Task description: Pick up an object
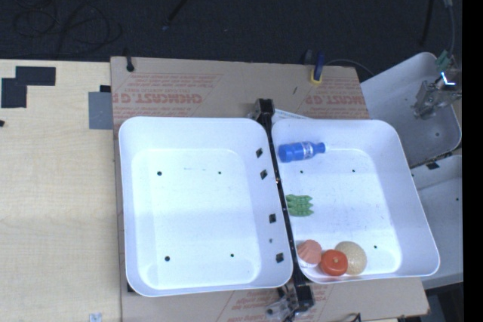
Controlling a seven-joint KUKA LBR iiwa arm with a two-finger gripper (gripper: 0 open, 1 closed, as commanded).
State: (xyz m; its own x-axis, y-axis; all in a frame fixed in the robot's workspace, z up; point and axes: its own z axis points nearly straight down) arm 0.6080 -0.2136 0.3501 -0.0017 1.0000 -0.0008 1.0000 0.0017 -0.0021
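Observation:
The right bin holds several small objects. A blue bottle lies on its side near the bin's far left corner, cap pointing right. A small green ridged piece rests against the left wall at mid-depth. In the near left corner three things cluster together: a pink rounded piece, a red round piece and a beige ball-like piece, touching one another.
The left bin sits beside the right one, joined by a black clip strip. Both stand on a cardboard sheet with a blue-yellow clamp at its back edge. A pale grey mount plate lies at the right.

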